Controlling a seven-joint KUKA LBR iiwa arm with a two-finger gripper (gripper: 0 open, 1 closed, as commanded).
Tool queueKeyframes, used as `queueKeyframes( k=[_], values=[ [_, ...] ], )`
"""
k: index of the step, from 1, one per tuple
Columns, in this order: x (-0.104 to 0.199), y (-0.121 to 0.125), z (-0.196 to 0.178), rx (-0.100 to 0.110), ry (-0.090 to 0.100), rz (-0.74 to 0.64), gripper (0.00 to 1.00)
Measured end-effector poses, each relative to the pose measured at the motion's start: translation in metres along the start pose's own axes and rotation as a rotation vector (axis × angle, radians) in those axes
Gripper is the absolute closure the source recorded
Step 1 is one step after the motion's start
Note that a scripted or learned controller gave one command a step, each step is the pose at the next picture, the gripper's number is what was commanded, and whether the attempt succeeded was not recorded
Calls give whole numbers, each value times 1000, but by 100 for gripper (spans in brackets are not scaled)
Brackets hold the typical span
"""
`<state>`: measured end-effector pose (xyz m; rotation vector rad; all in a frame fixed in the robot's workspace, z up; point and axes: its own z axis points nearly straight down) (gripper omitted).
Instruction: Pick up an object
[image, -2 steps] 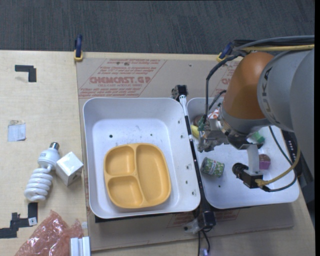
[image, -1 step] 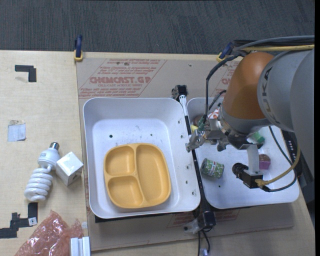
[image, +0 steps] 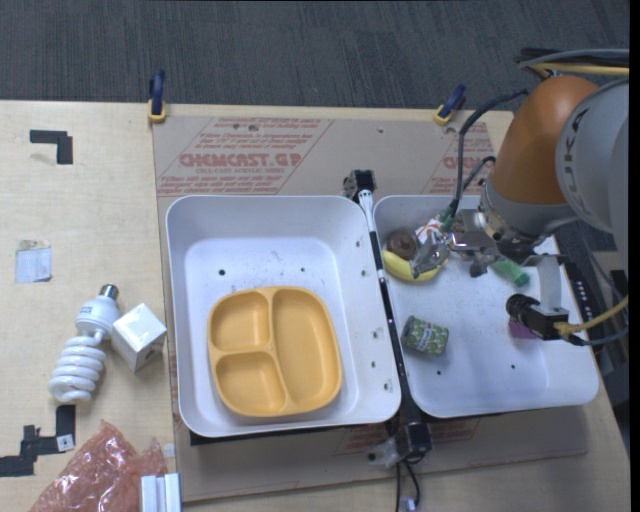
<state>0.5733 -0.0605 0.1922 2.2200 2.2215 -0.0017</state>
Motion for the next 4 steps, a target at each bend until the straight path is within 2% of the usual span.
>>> queueKeyframes(
  k=[1, 2, 3, 4],
  values=[
    [-33, -6, 99, 1, 1, 2, 0],
    [-33, -5, 90, 0, 0, -1, 100],
    [-99, -47, 58, 0, 1, 1, 100],
    [-28, -78, -5, -1, 1, 0, 100]
  ],
)
